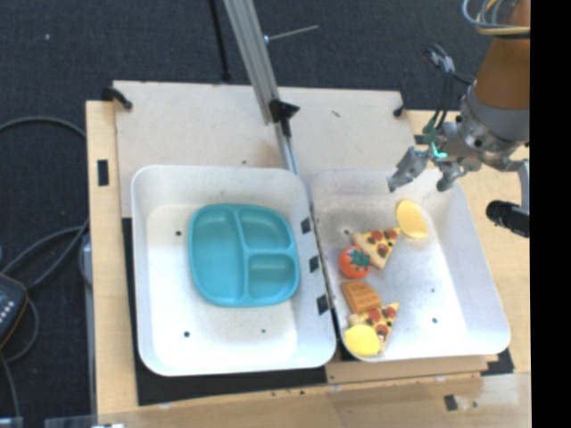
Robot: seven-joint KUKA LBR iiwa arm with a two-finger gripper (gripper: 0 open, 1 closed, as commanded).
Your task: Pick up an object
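My gripper (426,177) hangs open over the far edge of the right bin (464,301), its two fingers spread with nothing between them. Just below and slightly left of it lies a yellow oval piece (411,218). Further left in the same bin are a pizza slice (377,244), a red tomato (354,262), an orange-brown block (361,296), a second pizza slice (385,317) and a yellow lemon-like piece (361,339) at the near left corner.
The left bin (161,328) holds a blue divided plate (243,254). A metal pole (254,52) slants up from between the bins at the back. The right half of the right bin is bare floor.
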